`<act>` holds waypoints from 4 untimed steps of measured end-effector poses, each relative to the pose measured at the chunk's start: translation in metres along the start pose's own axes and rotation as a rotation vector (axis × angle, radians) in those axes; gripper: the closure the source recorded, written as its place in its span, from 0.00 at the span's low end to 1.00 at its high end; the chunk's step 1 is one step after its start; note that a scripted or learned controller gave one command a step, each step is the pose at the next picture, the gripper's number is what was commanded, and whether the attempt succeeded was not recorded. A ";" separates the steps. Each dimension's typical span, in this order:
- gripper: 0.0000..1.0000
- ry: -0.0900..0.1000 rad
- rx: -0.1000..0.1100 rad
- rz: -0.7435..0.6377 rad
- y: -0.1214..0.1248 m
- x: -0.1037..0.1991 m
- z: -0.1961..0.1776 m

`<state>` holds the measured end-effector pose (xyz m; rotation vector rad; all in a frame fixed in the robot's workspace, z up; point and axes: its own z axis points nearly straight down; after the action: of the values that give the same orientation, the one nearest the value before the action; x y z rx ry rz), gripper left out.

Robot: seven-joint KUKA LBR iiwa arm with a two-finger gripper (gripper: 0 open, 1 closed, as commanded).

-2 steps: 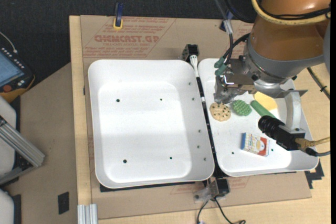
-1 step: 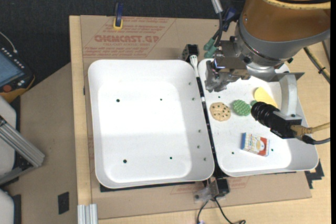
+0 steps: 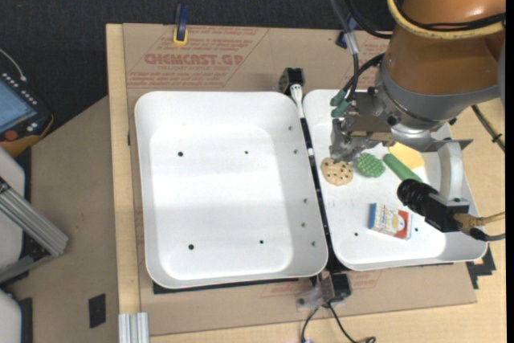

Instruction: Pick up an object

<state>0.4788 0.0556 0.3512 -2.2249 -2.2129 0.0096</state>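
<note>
1. The gripper (image 3: 347, 147) hangs over the right bin (image 3: 353, 245), near its left wall, just above the cookie (image 3: 337, 171); whether it is open or closed cannot be told.
2. The cookie, flat, round and speckled, lies unheld beside a knobbly green piece (image 3: 369, 165).
3. A small printed box (image 3: 391, 220) lies nearer the bin's front edge.
4. The left bin (image 3: 161, 173) is smooth white plastic.

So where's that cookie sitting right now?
The cookie lies in the right bin, near its left wall, just below the gripper and left of a green object.
</note>
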 end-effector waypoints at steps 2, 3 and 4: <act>1.00 0.002 -0.003 -0.005 0.000 0.004 0.004; 1.00 0.002 -0.008 -0.006 0.001 0.004 -0.008; 1.00 0.004 -0.012 -0.010 0.000 0.048 -0.047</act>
<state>0.4796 0.1033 0.3979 -2.2176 -2.2286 -0.0080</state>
